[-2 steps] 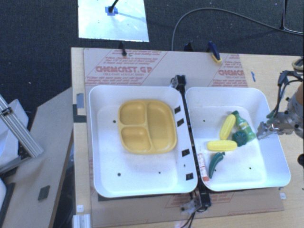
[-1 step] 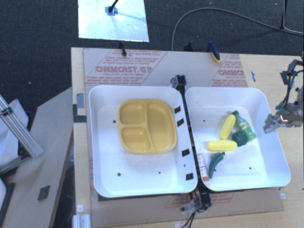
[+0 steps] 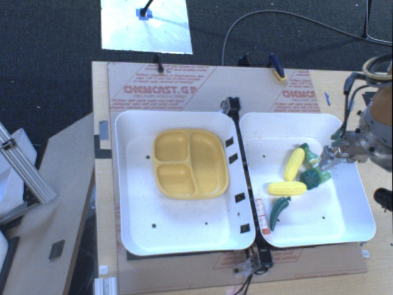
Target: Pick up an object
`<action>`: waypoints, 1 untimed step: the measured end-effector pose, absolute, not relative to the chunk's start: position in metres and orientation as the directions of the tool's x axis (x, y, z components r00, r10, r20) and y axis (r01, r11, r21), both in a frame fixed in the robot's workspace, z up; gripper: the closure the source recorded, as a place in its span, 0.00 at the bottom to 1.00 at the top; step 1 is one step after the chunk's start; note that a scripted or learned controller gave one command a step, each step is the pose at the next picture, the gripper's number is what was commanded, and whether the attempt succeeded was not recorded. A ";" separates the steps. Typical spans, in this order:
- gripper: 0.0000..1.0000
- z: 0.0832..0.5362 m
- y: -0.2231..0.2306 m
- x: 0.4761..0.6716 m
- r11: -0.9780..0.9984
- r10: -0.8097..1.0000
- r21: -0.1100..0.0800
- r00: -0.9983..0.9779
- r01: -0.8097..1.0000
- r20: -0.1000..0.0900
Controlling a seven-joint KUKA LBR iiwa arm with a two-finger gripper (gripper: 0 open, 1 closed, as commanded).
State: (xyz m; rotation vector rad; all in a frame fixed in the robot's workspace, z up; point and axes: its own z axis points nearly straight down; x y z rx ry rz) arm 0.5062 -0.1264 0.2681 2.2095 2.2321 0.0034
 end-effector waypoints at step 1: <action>1.00 0.267 -0.080 0.503 0.010 1.000 0.002 -0.010 1.000 0.001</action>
